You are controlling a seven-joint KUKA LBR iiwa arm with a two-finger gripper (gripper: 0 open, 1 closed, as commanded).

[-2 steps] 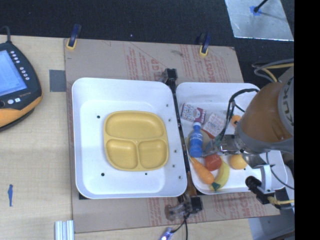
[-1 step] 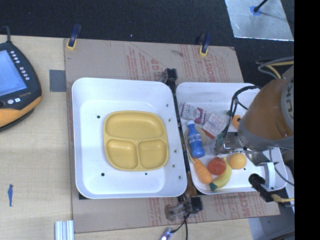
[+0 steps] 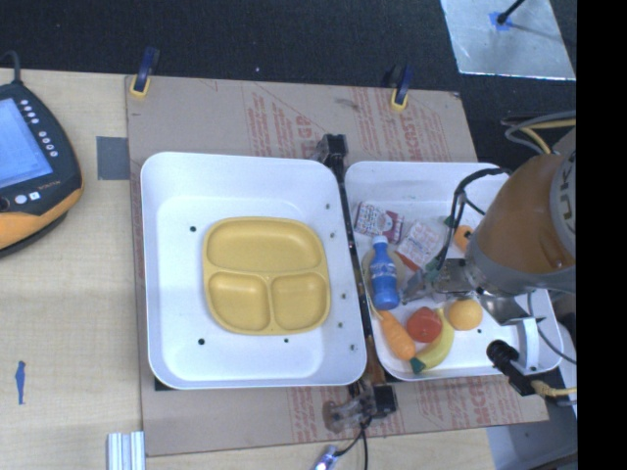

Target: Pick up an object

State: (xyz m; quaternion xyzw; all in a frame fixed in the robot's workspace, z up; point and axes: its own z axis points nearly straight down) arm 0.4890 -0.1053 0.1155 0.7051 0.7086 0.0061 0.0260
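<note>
The right bin [image 3: 411,172] holds several small items. A blue bottle [image 3: 384,276] lies near its left wall, with an orange carrot [image 3: 396,335] below it. A red tomato [image 3: 424,324], a yellow banana [image 3: 437,349] and a yellow-orange fruit [image 3: 463,313] sit near the front edge. Two printed packets [image 3: 378,221] [image 3: 421,242] lie further back. My gripper [image 3: 428,281] hangs low over the middle of this bin, just right of the bottle and above the tomato. The orange-banded arm [image 3: 524,218] covers the bin's right part.
The left bin [image 3: 167,262] holds a yellow divided plate [image 3: 266,273]. A teach pendant [image 3: 29,169] lies on the bench at far left. Clamps [image 3: 145,69] [image 3: 400,84] pin the cardboard at the back. Cables run beside the arm at right.
</note>
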